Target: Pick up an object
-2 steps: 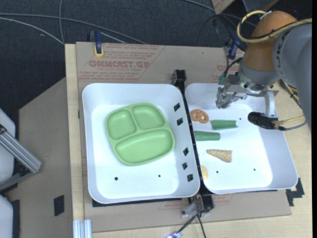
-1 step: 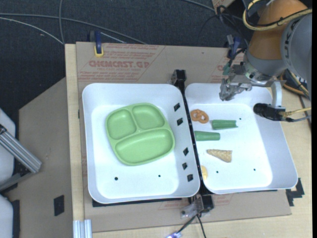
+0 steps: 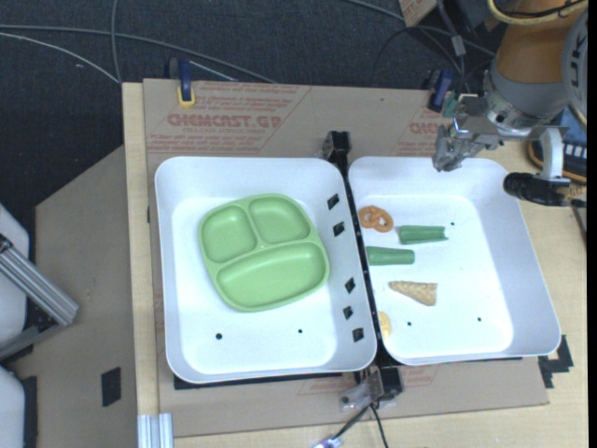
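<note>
The gripper hovers above the right bin's far rim, finger state unclear; the arm is cut off at the frame's edge.

Setting: robotics lab / test cell, not domestic. Evidence: industrial arm with orange band over bench; two white bins clipped side by side on brown protective-paper board printed "CHEMCAST"; loose cables trailing over dark carpet; aluminium extrusion at left edge; blue clamp pinning board.
</note>
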